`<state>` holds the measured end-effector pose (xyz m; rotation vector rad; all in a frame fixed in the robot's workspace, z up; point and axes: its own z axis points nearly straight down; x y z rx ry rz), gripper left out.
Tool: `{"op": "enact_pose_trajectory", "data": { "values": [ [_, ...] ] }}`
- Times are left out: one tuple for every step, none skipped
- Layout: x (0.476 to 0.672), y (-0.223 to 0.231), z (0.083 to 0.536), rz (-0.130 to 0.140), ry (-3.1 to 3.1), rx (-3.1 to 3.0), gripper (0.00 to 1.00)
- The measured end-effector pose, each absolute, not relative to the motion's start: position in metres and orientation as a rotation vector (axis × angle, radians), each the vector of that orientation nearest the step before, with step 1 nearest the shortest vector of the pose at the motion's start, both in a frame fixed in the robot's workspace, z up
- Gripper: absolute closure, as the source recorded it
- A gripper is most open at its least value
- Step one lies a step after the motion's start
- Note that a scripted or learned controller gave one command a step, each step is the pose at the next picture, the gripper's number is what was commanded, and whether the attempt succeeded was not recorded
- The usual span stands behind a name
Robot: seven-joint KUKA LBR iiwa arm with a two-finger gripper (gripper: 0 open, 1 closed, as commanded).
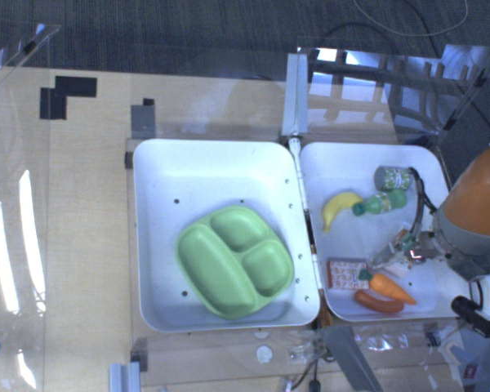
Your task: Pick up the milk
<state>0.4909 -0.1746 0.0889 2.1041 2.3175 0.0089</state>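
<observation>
The milk [345, 273] is a small red and white carton lying flat near the front left of the right bin [367, 160]. My gripper [392, 253] is low in that bin, just right of the carton and above the carrot [389, 287]. It seems close to the carton's right end; I cannot tell whether it touches. The grey arm with its orange band [478, 196] comes in from the right edge.
In the right bin lie a banana [338, 207], a green bottle [380, 203], a can [394, 177] and a red sausage [379, 303] at the front. The left bin [163, 170] holds a green divided plate [234, 259]. A ridge separates the bins.
</observation>
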Motion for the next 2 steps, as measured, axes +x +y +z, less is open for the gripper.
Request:
{"op": "enact_pose_trajectory", "data": {
  "values": [
    [0.494,-0.173,0.101,0.017,2.316,2.096,1.0],
    [0.535,-0.112,0.196,0.007,2.099,2.331,1.0]
  ]
}}
